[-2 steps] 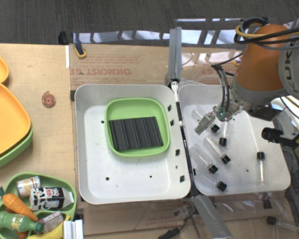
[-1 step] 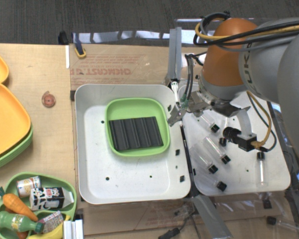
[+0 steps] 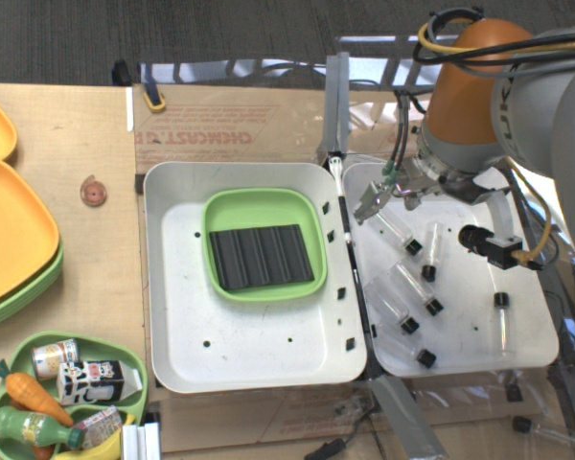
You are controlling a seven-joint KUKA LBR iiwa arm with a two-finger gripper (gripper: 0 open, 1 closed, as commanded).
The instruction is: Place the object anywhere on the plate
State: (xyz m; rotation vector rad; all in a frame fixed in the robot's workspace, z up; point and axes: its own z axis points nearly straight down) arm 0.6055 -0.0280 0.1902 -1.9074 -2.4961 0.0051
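A green square plate [image 3: 307, 209] lies in the left white bin [image 3: 172, 305]. A dark grey ribbed slab [image 3: 261, 257] rests flat on the plate and covers most of its middle. My gripper [image 3: 376, 200] hangs over the far left corner of the right bin [image 3: 479, 353], just right of the divider between the bins. It is apart from the plate and the slab, and I see nothing held in it. The orange band [image 3: 474, 84] and the grey arm rise behind it to the right.
Several clear tubes with black caps [image 3: 417, 257] are scattered across the right bin's floor. On the bench at the left lie stacked yellow plates [image 3: 10, 228], a small pink disc [image 3: 94, 192] and a green bowl of toy food [image 3: 62, 396].
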